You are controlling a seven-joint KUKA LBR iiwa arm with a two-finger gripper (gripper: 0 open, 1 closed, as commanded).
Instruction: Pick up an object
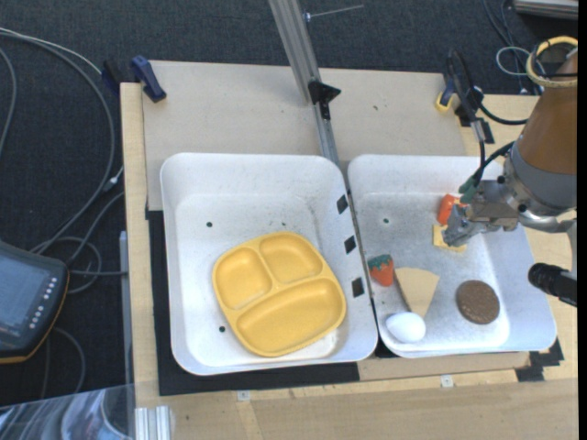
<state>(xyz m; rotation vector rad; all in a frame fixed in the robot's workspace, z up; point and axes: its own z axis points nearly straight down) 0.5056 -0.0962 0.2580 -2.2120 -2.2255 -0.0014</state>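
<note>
Nothing looks picked yet: gripper [463, 223] sits low in the right bin [417, 168] by an orange toy [446, 209], grip impossible to tell.

Yellow tray [279, 293], white egg [405, 326], brown cookie [478, 302], speckled white bins [248, 177]

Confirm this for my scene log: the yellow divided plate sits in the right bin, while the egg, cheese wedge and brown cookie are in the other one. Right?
Not quite. The yellow divided plate sits in the left bin, as the camera view shows. The egg, cheese wedge and brown cookie are in the other, right bin.
</note>
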